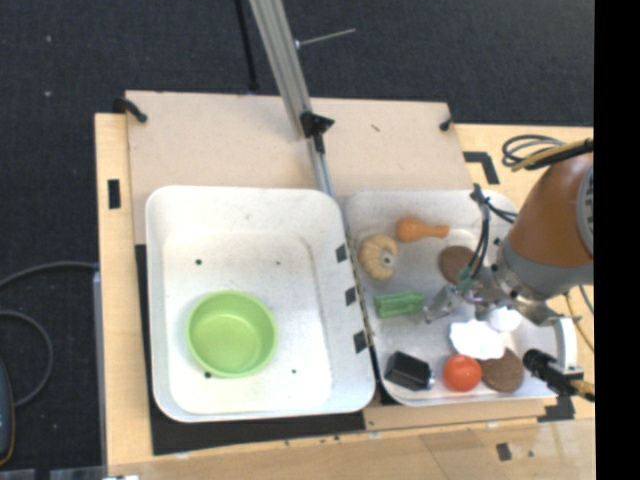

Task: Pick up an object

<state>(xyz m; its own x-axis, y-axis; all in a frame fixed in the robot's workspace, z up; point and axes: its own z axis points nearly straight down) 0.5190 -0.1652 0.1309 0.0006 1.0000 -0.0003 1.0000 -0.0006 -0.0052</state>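
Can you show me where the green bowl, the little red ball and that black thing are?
green bowl (231,333), camera view, on its inner floor.
red ball (461,373), camera view, on its top middle.
black object (408,370), camera view, on its upper face.

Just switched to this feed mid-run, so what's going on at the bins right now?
The arm is reaching into the right bin, its gripper low beside the green block. Nothing is visibly held. Around it lie an orange gourd-shaped toy, a tan ball, a black block and a red ball. The left bin holds a green bowl.
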